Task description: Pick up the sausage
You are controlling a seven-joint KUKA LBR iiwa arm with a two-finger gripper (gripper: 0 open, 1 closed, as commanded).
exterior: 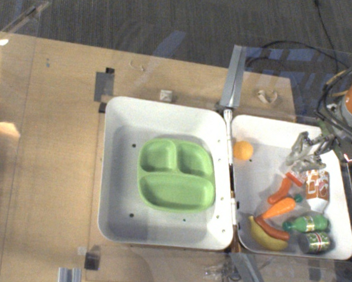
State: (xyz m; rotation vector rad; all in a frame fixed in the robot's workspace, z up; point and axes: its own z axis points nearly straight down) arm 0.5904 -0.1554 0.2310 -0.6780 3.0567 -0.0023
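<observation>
Camera view: gripper above right bin, grip state unclear; sausage below.

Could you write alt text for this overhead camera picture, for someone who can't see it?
A robot gripper hangs over the right white bin, above toy foods: a sausage, carrot, banana, orange ball, green bottle, can and small carton. The left white bin holds a green divided plate.

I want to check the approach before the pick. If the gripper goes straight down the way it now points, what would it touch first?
The gripper hangs over the right bin, pointing down and a little left. Straight on, it would probably meet the red sausage beside the small carton, just below its fingertips. Depth is unclear from this slanted view, so it might land on bare bin floor.
</observation>
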